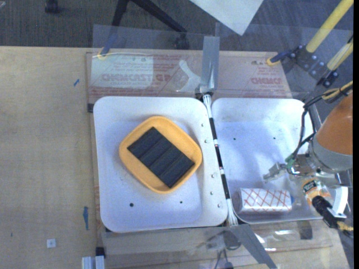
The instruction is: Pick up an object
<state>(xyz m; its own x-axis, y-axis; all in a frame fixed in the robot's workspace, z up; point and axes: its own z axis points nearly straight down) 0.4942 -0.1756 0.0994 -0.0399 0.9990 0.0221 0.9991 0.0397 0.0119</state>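
This is a robotics lab or test workspace. A wooden bench point(39, 150) carries two white bins point(112, 206) in a taped, clear-walled fixture. Beyond the far edge, an office chair's wheeled base point(120, 4) stands on grey carpet point(291, 10), and yellow-handled tools point(331, 21) sit far right.

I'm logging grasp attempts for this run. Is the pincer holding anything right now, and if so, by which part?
Nothing is held. The pincer hangs over the right bin, above the red-and-white checked box.

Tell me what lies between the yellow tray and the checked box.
In the camera view, the bins' touching rims run between the yellow tray in the left bin and the checked box in the right bin; otherwise bare white floor.
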